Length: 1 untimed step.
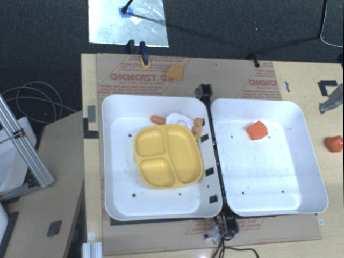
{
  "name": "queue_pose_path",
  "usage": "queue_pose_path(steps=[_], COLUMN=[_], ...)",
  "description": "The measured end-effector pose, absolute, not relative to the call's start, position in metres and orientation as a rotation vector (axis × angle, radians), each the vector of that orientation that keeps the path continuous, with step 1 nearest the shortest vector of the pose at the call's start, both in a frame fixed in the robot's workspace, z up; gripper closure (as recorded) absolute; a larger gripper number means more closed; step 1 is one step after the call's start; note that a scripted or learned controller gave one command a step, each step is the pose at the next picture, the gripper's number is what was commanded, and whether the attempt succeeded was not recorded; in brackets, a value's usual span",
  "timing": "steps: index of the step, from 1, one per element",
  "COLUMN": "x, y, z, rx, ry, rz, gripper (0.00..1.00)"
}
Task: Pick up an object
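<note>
An orange-red block (257, 130) lies in the right bin (306, 198), near its back left. In the left bin (115, 198) sits a yellow divided plate (167, 156). Behind the plate lie a small orange carrot-like piece (158, 120), a white item (179, 120) and a tan piece (198, 127). A grey tip of my gripper (332, 101) pokes in at the right edge, outside the right bin and above the bench, well right of the orange-red block.
Another orange-red item (334, 143) rests on the bench right of the right bin. A tan block (174, 72) lies on the bench behind the left bin. A shiny sheet (128, 14) lies on the dark floor beyond. Cables trail at left.
</note>
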<state>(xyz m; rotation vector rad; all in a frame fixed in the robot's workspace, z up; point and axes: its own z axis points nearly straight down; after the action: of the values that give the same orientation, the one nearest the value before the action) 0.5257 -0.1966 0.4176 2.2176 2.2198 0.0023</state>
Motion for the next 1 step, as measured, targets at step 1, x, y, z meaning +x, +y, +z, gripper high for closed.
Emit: queue_pose_path(steps=[1], x=[0.5257], y=[-0.1966], z=[0.4176], rx=[2.218], ry=[2.220], rz=[0.002], gripper=[0.00])
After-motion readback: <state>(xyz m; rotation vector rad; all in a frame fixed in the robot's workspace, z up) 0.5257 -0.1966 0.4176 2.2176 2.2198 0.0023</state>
